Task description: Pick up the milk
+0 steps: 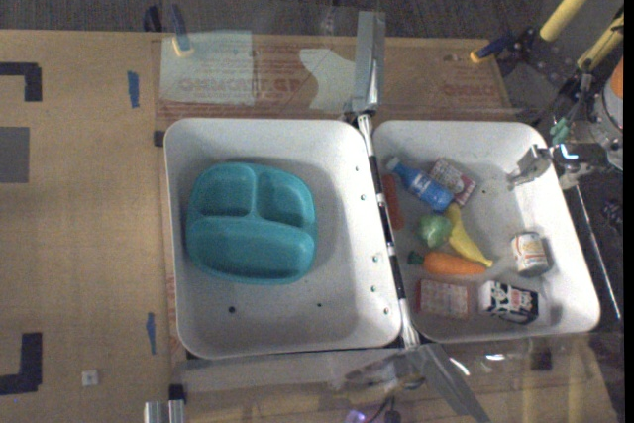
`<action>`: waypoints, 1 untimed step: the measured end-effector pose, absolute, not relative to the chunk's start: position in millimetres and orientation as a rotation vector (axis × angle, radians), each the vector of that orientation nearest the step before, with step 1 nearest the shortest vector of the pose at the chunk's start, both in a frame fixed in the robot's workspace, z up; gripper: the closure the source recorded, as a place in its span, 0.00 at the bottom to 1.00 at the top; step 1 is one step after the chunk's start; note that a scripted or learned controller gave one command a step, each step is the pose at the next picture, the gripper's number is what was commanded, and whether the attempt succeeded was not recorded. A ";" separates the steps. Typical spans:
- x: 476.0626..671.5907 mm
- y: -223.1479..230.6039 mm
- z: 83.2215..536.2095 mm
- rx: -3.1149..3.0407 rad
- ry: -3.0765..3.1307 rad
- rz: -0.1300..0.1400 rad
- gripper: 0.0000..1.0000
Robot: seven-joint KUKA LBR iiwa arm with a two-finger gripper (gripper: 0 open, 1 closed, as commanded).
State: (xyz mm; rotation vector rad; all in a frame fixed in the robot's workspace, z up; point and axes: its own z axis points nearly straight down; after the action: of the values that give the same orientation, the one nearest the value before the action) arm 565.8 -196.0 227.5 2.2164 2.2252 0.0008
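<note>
The milk (510,300) is a small black-and-white carton lying on its side in the front right corner of the right bin (580,263). My gripper (530,165) hangs over the bin's back right part, near its right wall. It is well behind the milk and apart from it, with a can between them. Nothing shows in its grasp.
The right bin also holds a can (530,253), a red carton (443,297) beside the milk, a carrot (454,264), a banana (466,241), a green item (433,230), a blue bottle (421,183) and a small packet (453,178). A teal divided plate (253,221) lies in the left bin (297,312).
</note>
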 end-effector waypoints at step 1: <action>639.2 -154.2 224.1 2.329 2.106 0.001 0.00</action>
State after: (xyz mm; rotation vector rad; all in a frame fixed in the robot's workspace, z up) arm 639.2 -154.2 224.1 2.3287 2.1059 0.0008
